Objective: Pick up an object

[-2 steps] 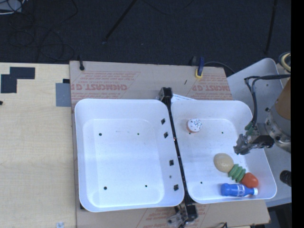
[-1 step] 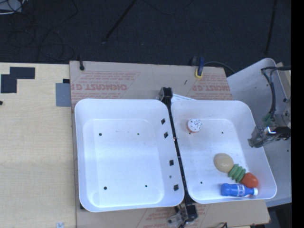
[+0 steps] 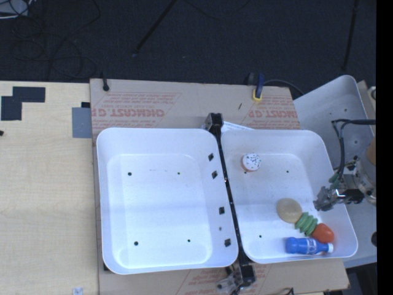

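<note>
bench [image 3: 43, 183] of pale wood filled the left side, with a sheet of cardboard [image 3: 153, 103] laid over it, seemingly as a bed to carry the two bins. left bin [image 3: 110, 158] sat bare on that sheet, just beside its partner, the two rims touching along a dark clipped seam [image 3: 222, 189] that looked meant to keep them from drifting apart.

right bin [image 3: 276, 146] held all the candidates. a small round white piece with red specks [image 3: 251, 161] lay alone near the seam, towards the far wall, well apart from everything else. nearer the front right corner sat a cluster: a tan rounded disc [image 3: 288, 210], then a green ridged piece [image 3: 306, 222] touching an orange-red ball [image 3: 323, 232], and just in front of them a blue bottle [image 3: 307, 246] on its side with its white cap pointing right. crowded together like that, they would likely be awkward to grasp singly, while the lone white piece looked the cleaner target.

gripper [image 3: 324, 203] hung at the right rim of the right bin, above and just right of the cluster, probably because the arm entered from that side. nothing showed between its tips, but it was small and dark against the clutter behind, so whether it was released or clenched i could not tell. no object had been lifted yet.
</note>
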Controlling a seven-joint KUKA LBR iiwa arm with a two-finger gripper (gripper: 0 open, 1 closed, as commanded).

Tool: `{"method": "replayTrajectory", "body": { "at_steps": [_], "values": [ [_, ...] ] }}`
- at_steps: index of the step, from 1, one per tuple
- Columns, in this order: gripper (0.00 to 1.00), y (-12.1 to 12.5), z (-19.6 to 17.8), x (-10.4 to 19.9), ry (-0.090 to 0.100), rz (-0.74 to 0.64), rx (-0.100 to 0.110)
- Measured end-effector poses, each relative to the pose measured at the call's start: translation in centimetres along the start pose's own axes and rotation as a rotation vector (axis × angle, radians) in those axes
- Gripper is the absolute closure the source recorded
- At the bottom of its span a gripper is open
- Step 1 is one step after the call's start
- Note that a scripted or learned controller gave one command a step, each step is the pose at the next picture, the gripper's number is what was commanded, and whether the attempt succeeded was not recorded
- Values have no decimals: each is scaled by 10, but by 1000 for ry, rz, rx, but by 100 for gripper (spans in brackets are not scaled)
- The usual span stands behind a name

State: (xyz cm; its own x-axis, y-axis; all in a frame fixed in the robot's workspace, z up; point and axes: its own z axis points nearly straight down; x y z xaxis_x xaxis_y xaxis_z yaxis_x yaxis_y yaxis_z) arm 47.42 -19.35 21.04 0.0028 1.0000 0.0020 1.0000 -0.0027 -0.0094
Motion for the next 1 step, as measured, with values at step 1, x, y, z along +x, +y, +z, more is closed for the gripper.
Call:
{"method": "replayTrajectory", "body": {
  "at_steps": [1],
  "values": [
    [100,2,-95,63,-2,-10,-15]
  ]
}}
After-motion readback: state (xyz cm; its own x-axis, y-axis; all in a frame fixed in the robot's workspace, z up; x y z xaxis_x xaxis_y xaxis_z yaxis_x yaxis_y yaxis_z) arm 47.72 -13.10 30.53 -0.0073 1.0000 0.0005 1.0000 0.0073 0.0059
